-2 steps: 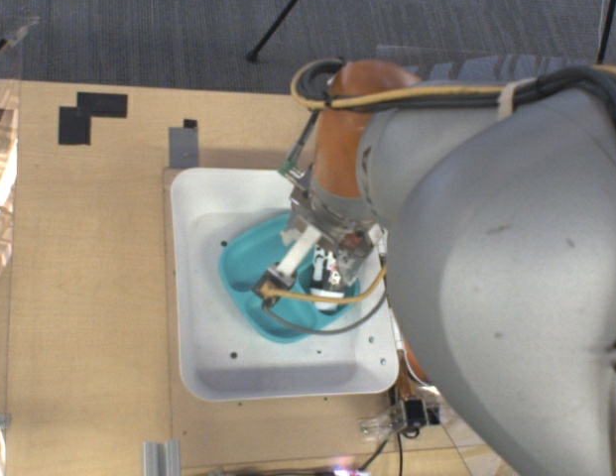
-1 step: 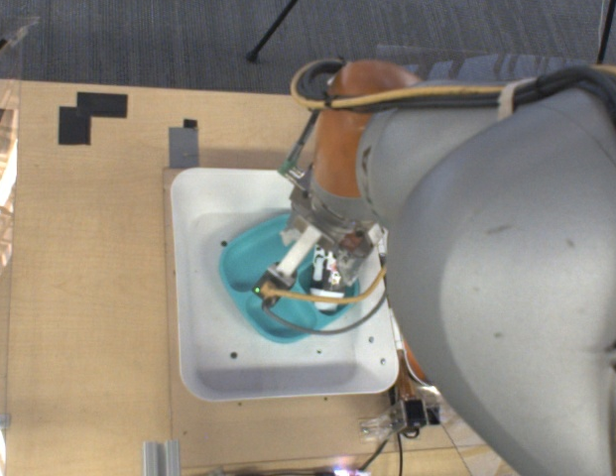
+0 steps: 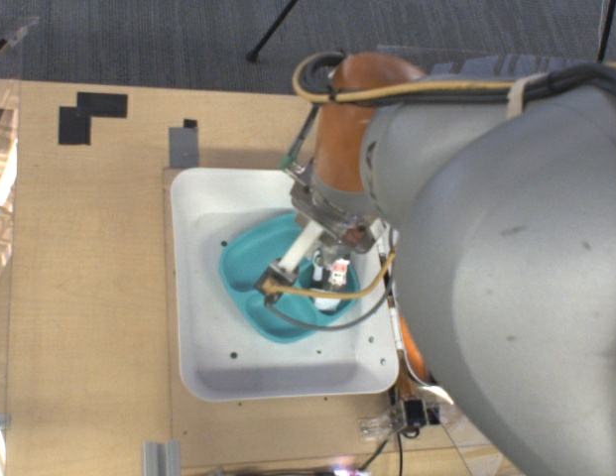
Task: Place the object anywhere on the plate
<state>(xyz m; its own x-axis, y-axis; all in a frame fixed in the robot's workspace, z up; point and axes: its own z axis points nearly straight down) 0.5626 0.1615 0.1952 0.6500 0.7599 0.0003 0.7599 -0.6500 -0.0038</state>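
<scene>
A teal plate (image 3: pixel 250 266) lies in the middle of the left white bin (image 3: pixel 203 226). My gripper (image 3: pixel 333 274) hangs low over the plate's right part, reaching down from the orange-banded wrist. A small pale thing (image 3: pixel 327 303) shows just under the gripper on the plate's right edge; I cannot tell whether it is held or what it is. The arm hides the plate's upper right side.
The grey arm covers the right half of the view and the right bin. A bit of orange (image 3: pixel 408 351) peeks out beside the left bin's right wall. Black marks (image 3: pixel 89 115) and a grey block (image 3: pixel 184 147) sit on the bench behind the bin.
</scene>
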